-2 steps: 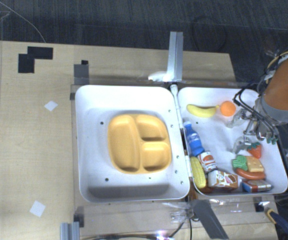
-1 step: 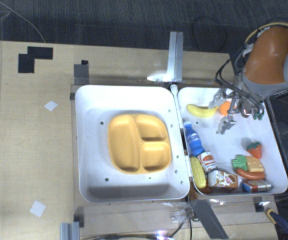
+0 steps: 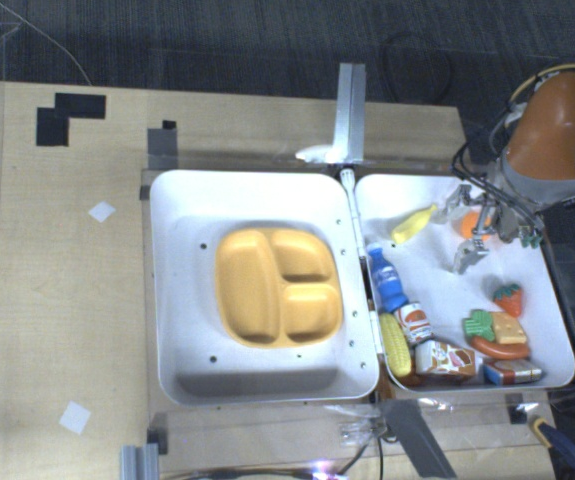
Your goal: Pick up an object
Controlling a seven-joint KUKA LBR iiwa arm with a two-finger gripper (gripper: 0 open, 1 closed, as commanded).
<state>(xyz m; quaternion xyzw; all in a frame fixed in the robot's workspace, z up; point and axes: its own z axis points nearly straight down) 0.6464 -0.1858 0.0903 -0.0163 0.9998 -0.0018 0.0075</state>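
My gripper hangs over the back right part of the right bin, its two fingers spread apart and open. A small orange object shows between the fingers; they do not close on it, and whether it touches them is unclear. In the same bin lie a yellow banana-shaped toy to the gripper's left, a blue bottle, a corn cob and a red strawberry-like toy.
Along the right bin's front edge lie a small can, a brown carton, a green piece and a hot-dog toy. The left bin holds a yellow divided tray. A metal post stands behind the bins.
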